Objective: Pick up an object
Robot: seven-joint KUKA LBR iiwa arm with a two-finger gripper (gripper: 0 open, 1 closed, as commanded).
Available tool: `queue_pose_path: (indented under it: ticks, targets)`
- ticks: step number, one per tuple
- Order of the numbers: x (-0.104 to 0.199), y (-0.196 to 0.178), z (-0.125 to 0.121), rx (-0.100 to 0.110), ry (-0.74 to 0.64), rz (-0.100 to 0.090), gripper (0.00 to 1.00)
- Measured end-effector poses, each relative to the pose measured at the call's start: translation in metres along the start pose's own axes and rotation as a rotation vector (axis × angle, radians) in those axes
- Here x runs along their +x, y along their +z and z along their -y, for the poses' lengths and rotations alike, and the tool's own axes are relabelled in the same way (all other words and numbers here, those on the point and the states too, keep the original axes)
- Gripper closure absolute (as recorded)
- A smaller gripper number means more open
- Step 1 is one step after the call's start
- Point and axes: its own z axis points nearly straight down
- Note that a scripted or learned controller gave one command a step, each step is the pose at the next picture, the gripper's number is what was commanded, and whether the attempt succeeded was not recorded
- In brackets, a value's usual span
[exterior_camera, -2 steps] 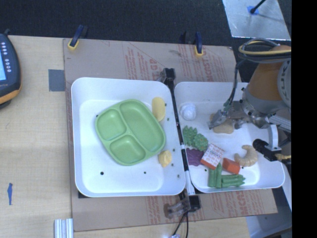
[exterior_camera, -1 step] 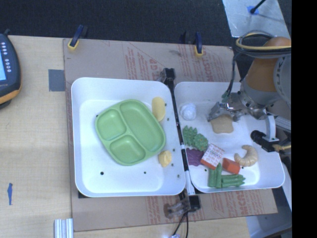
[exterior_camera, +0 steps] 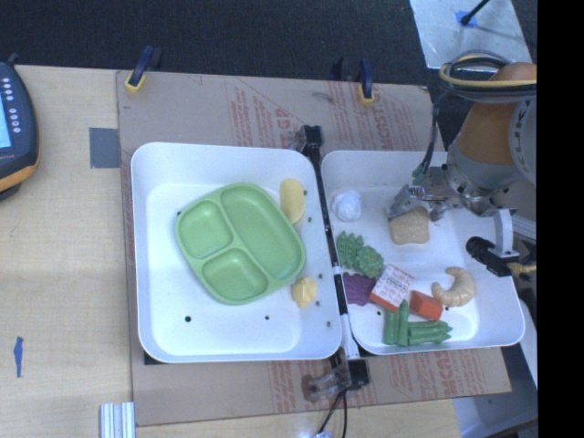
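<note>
The tool (exterior_camera: pixel 415 203) sits low in the right bin (exterior_camera: pixel 497 331), directly over the tan block (exterior_camera: pixel 410 229) at its six o'clock; I cannot tell its opening. A slightly off-centre close could nudge the block toward the shrimp (exterior_camera: pixel 456 286) instead of gripping it.

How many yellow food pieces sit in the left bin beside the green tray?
2: one yellow piece at the green tray's upper right edge, another at its lower right corner. The tray may hide others.
</note>
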Motion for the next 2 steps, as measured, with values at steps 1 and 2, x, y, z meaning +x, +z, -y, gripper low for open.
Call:
queue_pose_path:
  ticks: [1, 2]
  targets:
    - [0.054, -0.031, -0.043, -0.004, -0.001, -0.002, 1.0]
    - [0.048, 0.013, 0.012, 0.006, 0.003, -0.003, 1.0]
